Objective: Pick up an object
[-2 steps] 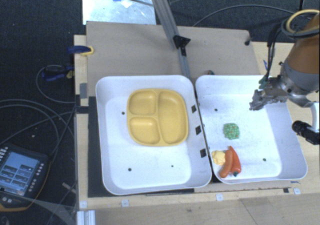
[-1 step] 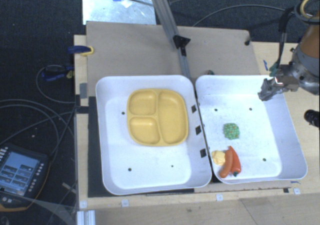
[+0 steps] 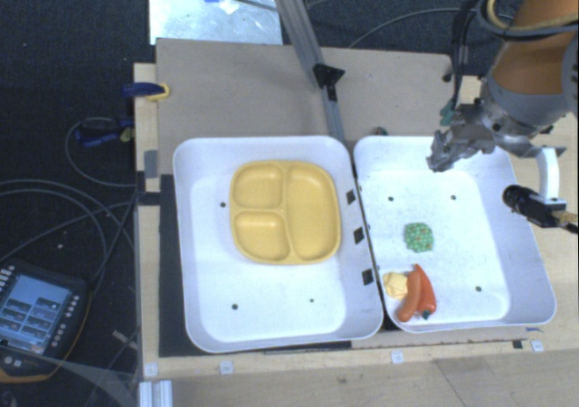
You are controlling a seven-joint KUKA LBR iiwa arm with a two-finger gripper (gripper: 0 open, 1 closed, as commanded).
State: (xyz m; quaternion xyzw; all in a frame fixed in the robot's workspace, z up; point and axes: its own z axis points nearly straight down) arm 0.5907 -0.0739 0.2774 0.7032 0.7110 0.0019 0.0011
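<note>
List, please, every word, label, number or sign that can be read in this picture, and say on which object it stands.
No text can be read here.
Pendant screen: it shows rows of buttons, too small and blurred to read.
Yellow plate, green ball, orange pepper, the two bins: they carry no lettering.

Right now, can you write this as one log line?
pincer: above right bin far edge | green ball, orange carrot: unpicked | yellow plate: left bin
</note>
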